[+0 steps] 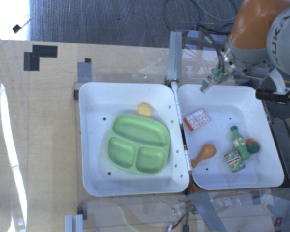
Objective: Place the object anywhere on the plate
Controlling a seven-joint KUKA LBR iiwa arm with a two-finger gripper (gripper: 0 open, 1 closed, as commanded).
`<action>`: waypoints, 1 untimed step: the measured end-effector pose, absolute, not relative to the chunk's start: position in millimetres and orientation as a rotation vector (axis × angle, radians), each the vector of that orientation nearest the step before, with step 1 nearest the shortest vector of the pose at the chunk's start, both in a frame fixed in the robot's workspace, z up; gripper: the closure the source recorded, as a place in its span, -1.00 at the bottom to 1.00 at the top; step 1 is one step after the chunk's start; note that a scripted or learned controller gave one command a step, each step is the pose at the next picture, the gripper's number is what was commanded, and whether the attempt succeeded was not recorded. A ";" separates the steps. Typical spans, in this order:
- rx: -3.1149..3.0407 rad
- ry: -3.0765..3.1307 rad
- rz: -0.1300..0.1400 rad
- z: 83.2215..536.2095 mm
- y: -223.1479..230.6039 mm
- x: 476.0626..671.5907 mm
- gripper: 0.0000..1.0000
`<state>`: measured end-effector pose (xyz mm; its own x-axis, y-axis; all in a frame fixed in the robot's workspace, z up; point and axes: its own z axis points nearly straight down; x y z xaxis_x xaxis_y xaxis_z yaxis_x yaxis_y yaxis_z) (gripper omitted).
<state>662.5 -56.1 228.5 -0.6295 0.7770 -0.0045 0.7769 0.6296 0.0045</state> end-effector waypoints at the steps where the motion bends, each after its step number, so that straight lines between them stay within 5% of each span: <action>1: 1.499 2.757 0.004 221.2 -34.2 656.3 1.00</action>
<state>656.3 -34.2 221.2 -0.5436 0.8393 -0.0019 0.8393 0.5436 0.0037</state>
